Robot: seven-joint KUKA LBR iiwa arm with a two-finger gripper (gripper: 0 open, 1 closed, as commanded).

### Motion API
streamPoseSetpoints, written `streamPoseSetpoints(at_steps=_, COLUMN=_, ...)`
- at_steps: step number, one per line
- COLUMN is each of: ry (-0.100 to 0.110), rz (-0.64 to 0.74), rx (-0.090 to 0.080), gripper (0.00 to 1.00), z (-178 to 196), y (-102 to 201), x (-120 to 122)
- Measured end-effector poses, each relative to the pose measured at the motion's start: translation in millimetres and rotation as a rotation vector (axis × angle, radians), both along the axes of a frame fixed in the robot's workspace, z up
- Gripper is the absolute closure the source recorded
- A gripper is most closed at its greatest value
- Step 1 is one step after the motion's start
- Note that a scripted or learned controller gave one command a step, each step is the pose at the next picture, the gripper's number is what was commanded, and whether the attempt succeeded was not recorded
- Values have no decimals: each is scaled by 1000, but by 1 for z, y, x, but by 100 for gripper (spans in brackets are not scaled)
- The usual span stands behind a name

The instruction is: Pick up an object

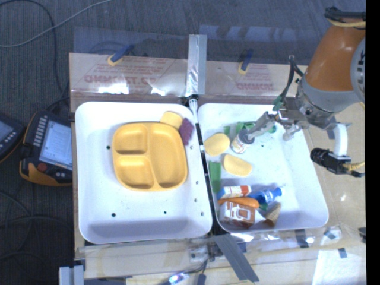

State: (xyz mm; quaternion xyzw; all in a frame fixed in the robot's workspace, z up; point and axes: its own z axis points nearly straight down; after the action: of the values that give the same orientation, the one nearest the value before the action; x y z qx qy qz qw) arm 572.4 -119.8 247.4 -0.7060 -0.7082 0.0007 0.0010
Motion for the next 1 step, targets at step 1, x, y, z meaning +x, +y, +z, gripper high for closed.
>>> streamPoseSetpoints(at_steps=1, ry=0, rz=3, rx=-1, gripper=0, z=-147, y=22, x=34)
